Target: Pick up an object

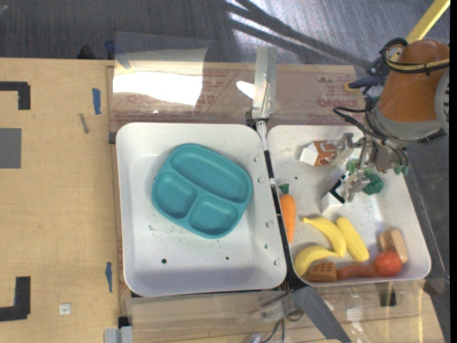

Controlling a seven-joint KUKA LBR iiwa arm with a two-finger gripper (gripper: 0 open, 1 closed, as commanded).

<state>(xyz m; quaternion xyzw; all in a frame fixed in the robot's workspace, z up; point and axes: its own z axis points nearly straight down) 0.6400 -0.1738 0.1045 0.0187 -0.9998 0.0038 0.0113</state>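
Hovering my gripper (355,181) above the right bin (418,224), jaw state indeterminate (glare, clutter); descending near the green object (372,185) risks a glancing miss.

We see a green toy (372,184) beneath the hand (355,182), upper right bin (418,220), bananas (325,238), corn (353,238), carrot (287,216) nearer the front.

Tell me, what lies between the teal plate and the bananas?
In the camera view, the bins' shared wall and the carrot lie between the teal plate and the bananas.
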